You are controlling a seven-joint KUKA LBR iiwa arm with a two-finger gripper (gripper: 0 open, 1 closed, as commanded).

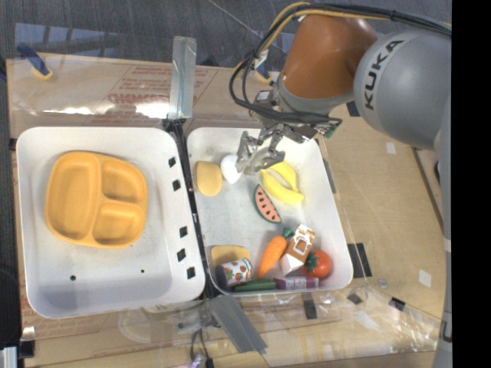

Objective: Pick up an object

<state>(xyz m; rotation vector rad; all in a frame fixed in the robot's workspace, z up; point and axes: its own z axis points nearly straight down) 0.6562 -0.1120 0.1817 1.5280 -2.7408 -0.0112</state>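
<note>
My gripper (255, 156) hangs over the upper part of the right bin (331, 198), its metal fingers pointing down between a white round object (229, 167) and a yellow banana (282, 183). Nothing shows between the fingers. A pale yellow potato-like piece (208, 179) lies left of the gripper. A watermelon slice (266, 204) lies just below the banana. Along the bin's lower edge sit a carrot (270, 256), a small carton (298, 248), a tomato (320, 264), a can (235, 271), a bread slice (229, 254) and a green stick (254, 286).
The left bin (46, 282) holds an orange divided plate (96, 198). A metal divider strip (182, 75) stands between the bins at the back. The arm's orange band and grey body (368, 60) loom over the right bin's upper right corner.
</note>
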